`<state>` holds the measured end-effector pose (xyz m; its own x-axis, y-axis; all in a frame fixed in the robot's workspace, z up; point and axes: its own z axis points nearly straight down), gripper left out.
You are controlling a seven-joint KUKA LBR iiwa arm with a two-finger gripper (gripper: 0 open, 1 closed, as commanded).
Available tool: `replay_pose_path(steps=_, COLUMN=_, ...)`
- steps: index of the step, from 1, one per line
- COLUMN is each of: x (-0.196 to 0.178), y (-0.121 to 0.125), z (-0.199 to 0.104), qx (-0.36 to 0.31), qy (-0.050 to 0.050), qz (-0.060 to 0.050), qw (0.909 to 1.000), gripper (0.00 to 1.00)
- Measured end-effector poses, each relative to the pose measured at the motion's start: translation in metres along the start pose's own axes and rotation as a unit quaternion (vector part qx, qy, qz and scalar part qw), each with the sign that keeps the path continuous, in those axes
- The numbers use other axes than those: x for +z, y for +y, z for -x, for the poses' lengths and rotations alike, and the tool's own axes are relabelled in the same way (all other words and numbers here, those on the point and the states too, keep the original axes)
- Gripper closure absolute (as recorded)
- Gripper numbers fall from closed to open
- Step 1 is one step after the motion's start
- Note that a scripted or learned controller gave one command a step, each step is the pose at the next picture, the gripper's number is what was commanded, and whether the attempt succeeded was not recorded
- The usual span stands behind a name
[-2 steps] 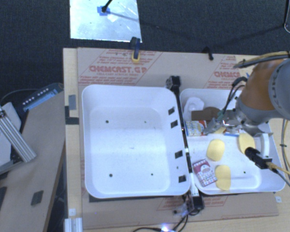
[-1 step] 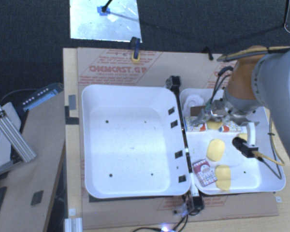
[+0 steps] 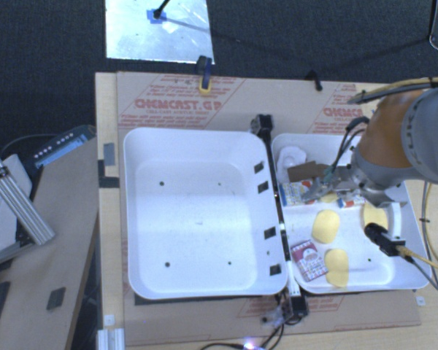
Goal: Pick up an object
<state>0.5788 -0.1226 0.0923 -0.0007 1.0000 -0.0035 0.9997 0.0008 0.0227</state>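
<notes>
Nearest you: red-patterned packet and yellow piece in the right bin, second yellow piece at their 12 o'clock. Gripper sits low beside a brown card and printed carton; you cannot tell its finger state. Left bin at 9 o'clock.

Both white bins look like smooth, slightly glossy plastic. The counter under them is matt brown board with red print. Yellow pieces look soft and matt; the arm's shell is smooth.
</notes>
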Motion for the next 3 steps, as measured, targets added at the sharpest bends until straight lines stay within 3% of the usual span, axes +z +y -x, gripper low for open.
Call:
replay_pose_path(steps=1, x=0.005, y=-0.092, z=-0.023, qx=0.000, qy=0.003, qz=-0.015, qw=0.9999, gripper=0.00)
replay_pose_path(steps=2, x=0.006, y=-0.048, z=-0.003, qx=-0.002, qy=0.001, qz=-0.009, qw=1.0000, gripper=0.00)
replay_pose_path(steps=3, x=-0.005, y=-0.048, z=-0.004, qx=-0.002, qy=0.001, qz=-0.009, qw=1.0000, gripper=1.00)
